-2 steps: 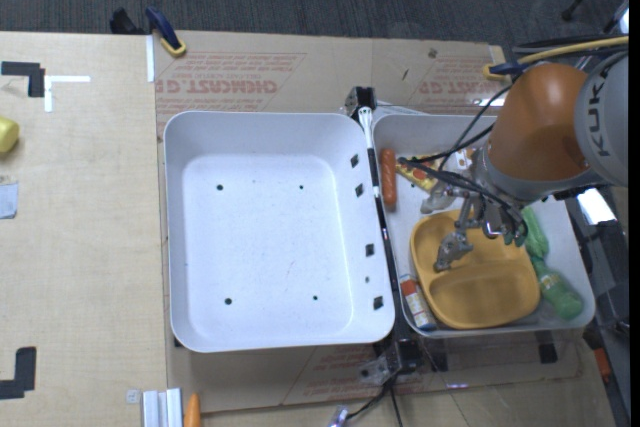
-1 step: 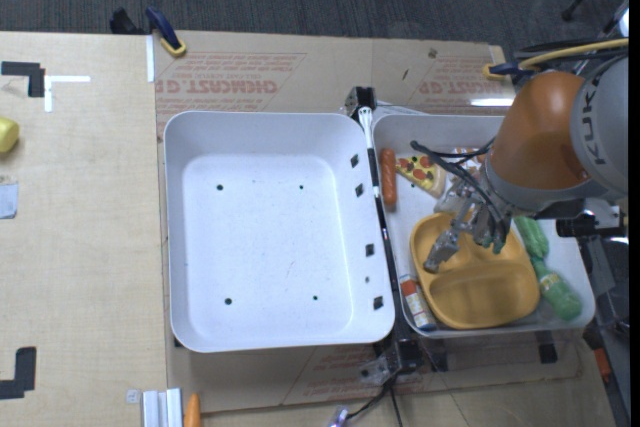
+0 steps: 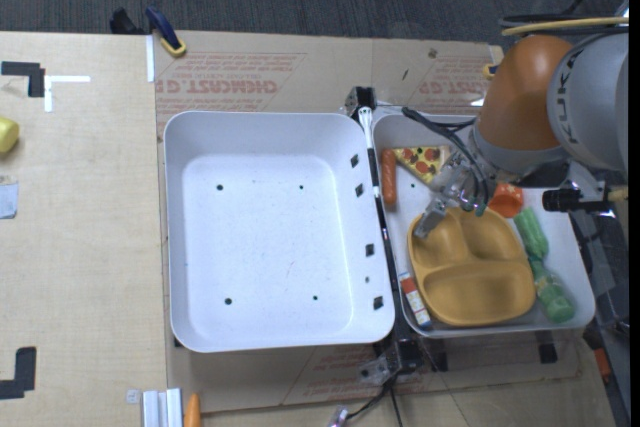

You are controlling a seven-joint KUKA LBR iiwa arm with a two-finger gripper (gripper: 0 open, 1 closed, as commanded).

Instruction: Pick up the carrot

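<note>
The worktop (image 3: 80,245) is pale wood with a sheet of cardboard (image 3: 260,75) under two white bins. The left bin (image 3: 185,245) is the larger-looking one. The grey arm (image 3: 600,105), with its orange band (image 3: 525,95), reaches in from the right over the right bin (image 3: 578,265).

In that right bin lies a yellow divided plate (image 3: 480,285), filling most of the near half. Along the plate's right side lies a green vegetable (image 3: 540,260). A pizza slice (image 3: 420,160) sits at the far left of the bin, and beside it, along the left wall, lies the carrot (image 3: 388,178), lengthwise and well apart from the claw.

The claw (image 3: 438,215) hangs over the plate's far left corner; whether it is open or closed cannot be told, and nothing is seen in it. A small red-orange piece (image 3: 507,200) sits just right of the claw.
</note>
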